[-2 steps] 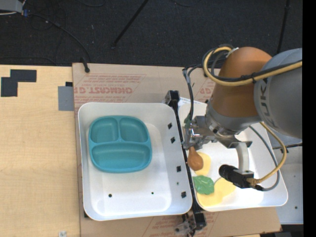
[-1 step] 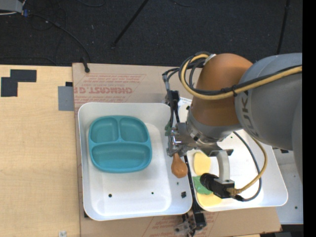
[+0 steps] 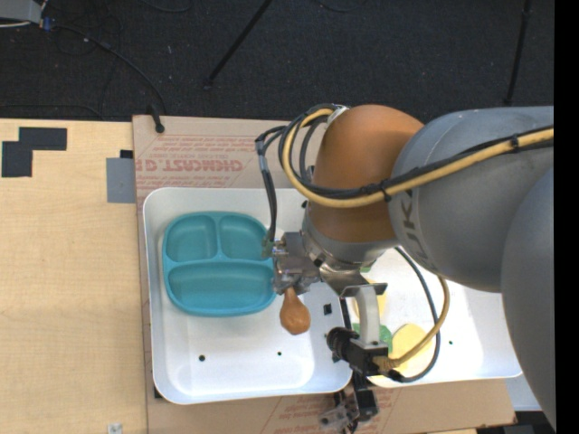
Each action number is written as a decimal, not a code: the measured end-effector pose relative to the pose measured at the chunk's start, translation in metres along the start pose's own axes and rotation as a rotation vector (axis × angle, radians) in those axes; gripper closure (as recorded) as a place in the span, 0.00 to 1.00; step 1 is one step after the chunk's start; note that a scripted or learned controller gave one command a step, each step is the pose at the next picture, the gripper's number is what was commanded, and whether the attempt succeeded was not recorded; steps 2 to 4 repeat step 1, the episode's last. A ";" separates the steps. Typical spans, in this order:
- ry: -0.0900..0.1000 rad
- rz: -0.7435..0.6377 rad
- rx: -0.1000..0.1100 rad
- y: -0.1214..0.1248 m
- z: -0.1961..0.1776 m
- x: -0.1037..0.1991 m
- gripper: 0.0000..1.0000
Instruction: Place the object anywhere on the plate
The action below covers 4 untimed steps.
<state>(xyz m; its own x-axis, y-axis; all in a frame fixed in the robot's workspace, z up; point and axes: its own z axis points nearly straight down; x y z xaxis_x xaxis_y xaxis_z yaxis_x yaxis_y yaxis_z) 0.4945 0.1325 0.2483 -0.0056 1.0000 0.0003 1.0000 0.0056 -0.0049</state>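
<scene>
Two white bins sit side by side on the surface (image 3: 63, 269). The left bin (image 3: 231, 369) holds a teal plate (image 3: 217, 262) with three sections, up in its top half. The big grey arm (image 3: 470, 197) with its orange band (image 3: 362, 174) comes in from 3 o'clock and hangs over the middle, where the two bins meet.

The claw (image 3: 289, 283) sits just at 3 o'clock from the plate, right by its edge. A small brown object (image 3: 294, 315), shaped a bit like a pear, hangs right below the claw, at about 4 o'clock from the plate. It is off the plate, over the white floor of the left bin. The top of the brown object meets the claw, but the arm hides the tips, so I cannot tell if the claw is gripping it or how far open it is.

In the right bin (image 3: 479, 333), a yellow thing (image 3: 407, 340) and a green thing (image 3: 384, 334) lie near 5 o'clock from the claw, partly behind black cables (image 3: 362, 355)
</scene>
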 end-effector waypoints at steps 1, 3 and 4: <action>-0.001 0.003 0.000 0.000 0.000 -0.002 0.00; -0.001 0.003 0.000 0.000 0.000 -0.002 0.00; -0.001 0.003 0.000 0.000 0.000 -0.002 0.00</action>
